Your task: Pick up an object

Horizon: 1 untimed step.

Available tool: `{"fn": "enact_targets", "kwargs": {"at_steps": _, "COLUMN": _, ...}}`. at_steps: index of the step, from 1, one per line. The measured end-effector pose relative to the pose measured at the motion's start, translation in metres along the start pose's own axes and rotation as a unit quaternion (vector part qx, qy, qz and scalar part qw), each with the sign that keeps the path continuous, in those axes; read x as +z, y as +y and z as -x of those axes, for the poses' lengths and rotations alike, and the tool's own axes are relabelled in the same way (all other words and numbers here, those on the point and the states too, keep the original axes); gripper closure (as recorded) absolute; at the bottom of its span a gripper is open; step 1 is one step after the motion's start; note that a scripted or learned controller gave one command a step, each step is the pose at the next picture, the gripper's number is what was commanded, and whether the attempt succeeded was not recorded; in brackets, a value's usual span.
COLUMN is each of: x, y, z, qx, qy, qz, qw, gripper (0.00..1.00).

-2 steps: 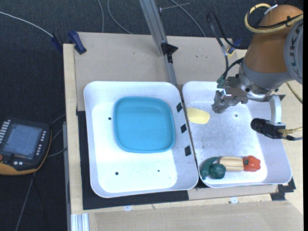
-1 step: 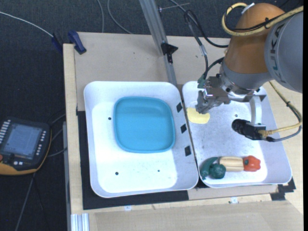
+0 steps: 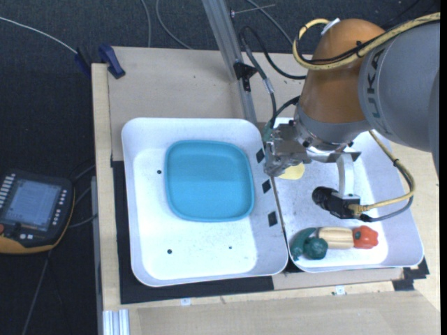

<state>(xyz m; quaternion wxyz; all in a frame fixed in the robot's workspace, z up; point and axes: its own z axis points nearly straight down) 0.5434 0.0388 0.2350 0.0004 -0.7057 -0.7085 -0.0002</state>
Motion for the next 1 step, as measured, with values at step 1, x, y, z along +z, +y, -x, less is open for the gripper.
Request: {"fn": "enact_targets", "kwargs": {"at_steps": 1, "x": 0.0088, "y": -0.0102, "z": -0.0466, "qx": 0.0, "qy": 0.0, "qz": 0.0, "qw": 1.0, "gripper": 1.0}}
